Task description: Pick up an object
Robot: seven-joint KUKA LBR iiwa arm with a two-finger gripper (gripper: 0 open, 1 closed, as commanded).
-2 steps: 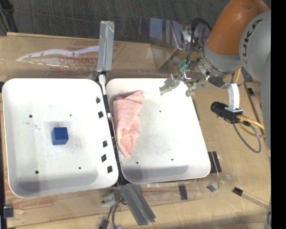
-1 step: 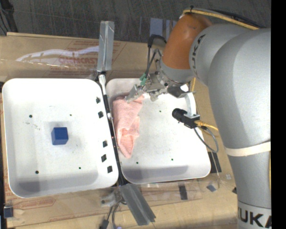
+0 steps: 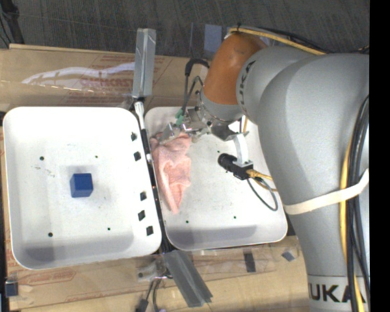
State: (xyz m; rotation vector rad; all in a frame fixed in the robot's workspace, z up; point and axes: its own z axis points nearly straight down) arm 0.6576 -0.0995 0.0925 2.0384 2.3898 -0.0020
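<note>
Gripper (image 3: 182, 127) low at the far-left corner of the right bin (image 3: 260, 233), at the upper end of a crumpled pink cloth (image 3: 172, 168) lying along that bin's left wall; finger state cannot be told. Blue cube (image 3: 82, 184) in left bin (image 3: 26, 129)

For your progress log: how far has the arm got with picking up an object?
Done: the gripper has reached the right-hand white bin and sits at the top edge of the crumpled pink cloth. In hand: nothing visibly lifted; the cloth lies on the bin floor. Left: grasp and lift. The small blue cube lies untouched in the left-hand white bin.
</note>
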